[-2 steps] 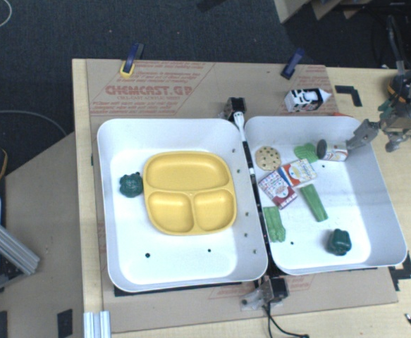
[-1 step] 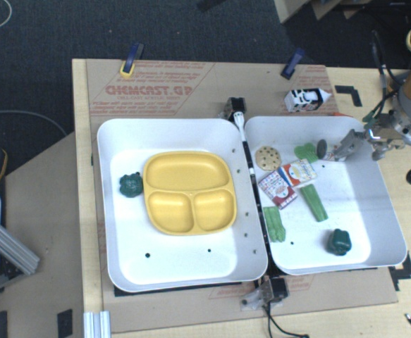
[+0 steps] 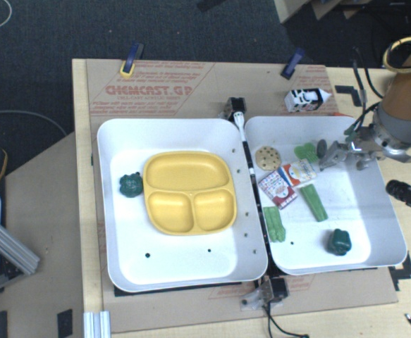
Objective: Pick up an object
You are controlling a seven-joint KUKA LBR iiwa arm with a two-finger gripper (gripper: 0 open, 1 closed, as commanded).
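The counter [image 3: 191, 83], a board printed with red lettering, carries two shallow white bins touching side by side: the left bin [image 3: 120, 259] and the right bin [image 3: 381, 248]. Just behind the right bin lies a small black-and-white carton [image 3: 307, 99].

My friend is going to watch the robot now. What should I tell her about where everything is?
Gripper: low over the right bin's far side, beside a small green piece. Nothing seen between its fingers; whether they are open or shut is unclear.
Right bin: round cookie, red and white card packet, long green piece, another green piece by the left wall, dark green pepper near the front.
Left bin: yellow divided plate, dark green lump beside it.
Done: nothing lifted yet.
Left: grasp one object and raise it.
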